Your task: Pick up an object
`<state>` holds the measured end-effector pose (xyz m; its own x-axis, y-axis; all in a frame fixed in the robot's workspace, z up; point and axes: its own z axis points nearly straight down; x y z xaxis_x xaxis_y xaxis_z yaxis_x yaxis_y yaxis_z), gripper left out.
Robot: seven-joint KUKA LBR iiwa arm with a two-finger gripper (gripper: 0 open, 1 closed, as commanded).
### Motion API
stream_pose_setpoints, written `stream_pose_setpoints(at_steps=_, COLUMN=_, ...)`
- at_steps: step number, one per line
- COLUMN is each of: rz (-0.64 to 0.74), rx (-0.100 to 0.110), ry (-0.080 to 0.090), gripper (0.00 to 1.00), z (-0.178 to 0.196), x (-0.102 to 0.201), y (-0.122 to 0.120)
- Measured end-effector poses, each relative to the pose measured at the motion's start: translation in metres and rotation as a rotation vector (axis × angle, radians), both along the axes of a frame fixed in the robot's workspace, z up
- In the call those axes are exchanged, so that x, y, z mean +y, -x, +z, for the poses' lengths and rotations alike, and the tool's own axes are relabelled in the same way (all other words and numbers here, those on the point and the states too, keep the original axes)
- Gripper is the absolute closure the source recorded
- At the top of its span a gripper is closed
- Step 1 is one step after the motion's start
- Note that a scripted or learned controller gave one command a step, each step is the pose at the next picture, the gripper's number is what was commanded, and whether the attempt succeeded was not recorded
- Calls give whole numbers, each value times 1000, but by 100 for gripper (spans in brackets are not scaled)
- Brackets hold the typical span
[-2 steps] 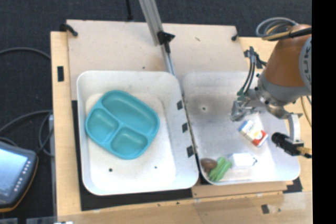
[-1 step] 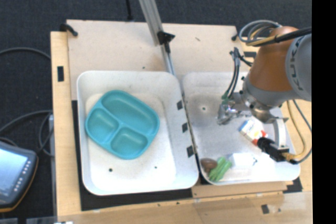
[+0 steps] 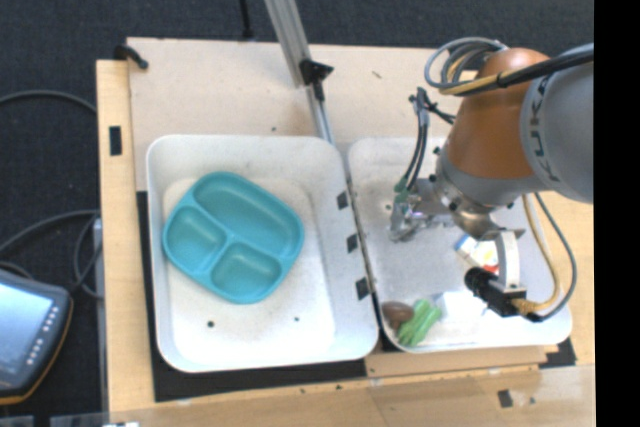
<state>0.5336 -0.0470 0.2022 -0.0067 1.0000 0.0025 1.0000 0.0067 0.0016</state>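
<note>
While the grey arm [image 3: 545,130] with its orange band reaches in from 3 o'clock, we see its gripper [image 3: 405,220] hanging over the right bin [image 3: 375,165], near that bin's left wall and roughly level with the bin's middle. Whether the metal fingers are parted or closed we cannot tell, since the wrist hides much of them and they blur together; nothing shows between them.

We count 2 shallow white bins side by side on the bench [image 3: 230,90]. Lying in the left bin [image 3: 320,315] is a teal divided plate [image 3: 232,235] (3 compartments, set slightly toward 9 o'clock of the bin's centre), flat on the floor and well apart from the gripper.

At about 6 o'clock from the gripper, against the near wall of the right bin, we see a green object [image 3: 424,320] lying tilted, with a small brown object [image 3: 398,313] touching or just beside it on its 9 o'clock side. Toward 4 o'clock of the gripper sits a small white item with red and orange marks [image 3: 480,255], partly hidden by the arm's hardware.

A slanted metal rail [image 3: 280,0] runs from 12 o'clock down toward the gap between the bins.
</note>
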Motion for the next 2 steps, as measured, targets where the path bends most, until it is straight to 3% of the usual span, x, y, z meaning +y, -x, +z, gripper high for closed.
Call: stream_pose_setpoints(at_steps=2, rz=0, rx=5, ry=0, gripper=100, z=-1, x=83, y=13)
